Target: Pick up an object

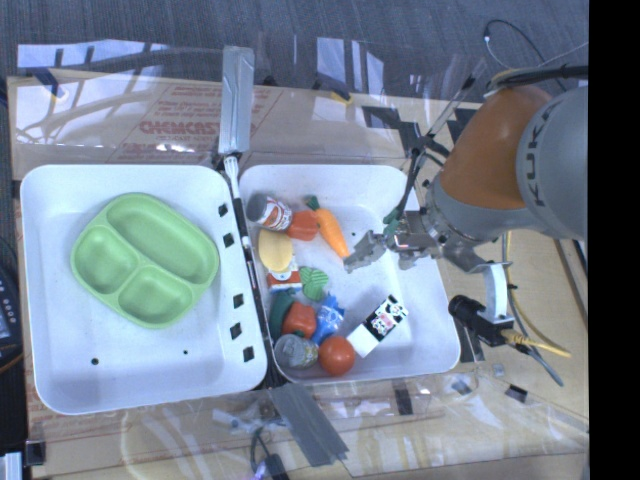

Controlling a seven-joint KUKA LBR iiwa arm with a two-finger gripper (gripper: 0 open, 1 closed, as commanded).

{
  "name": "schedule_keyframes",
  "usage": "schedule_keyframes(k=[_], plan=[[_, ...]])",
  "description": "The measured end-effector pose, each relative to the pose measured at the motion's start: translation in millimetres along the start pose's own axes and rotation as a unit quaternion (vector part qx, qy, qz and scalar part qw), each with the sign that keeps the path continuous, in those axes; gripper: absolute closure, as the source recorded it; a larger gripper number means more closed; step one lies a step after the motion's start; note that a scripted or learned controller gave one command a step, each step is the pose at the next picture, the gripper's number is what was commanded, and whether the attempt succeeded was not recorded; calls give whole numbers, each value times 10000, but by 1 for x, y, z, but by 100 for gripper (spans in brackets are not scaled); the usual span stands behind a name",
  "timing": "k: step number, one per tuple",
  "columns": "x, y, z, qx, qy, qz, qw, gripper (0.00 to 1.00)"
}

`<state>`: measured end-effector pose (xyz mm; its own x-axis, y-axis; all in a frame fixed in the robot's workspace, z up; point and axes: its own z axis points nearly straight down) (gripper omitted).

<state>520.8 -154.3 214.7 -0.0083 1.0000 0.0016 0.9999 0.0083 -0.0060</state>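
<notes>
1. Hovering low over the right bin [420, 183], the jaws [362, 253] are seen slightly parted, nothing held.
2. An orange carrot [331, 231] is found just left of them, apart.

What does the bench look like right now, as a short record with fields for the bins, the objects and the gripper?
left bin: holds a green divided plate
right bin: holds a pile of small toy foods along its left side
named objects: carrot, red tomato, yellow item, black-and-white cow-pattern carton, small can
gripper: over the right bin, just right of the carrot, nothing seen between its fingers
arm: reaches in from the right
</notes>
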Motion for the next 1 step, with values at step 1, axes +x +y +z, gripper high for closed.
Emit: schedule_keyframes(k=[1], plan=[[-11,43,14,-13,-11,1281,9918,0]])
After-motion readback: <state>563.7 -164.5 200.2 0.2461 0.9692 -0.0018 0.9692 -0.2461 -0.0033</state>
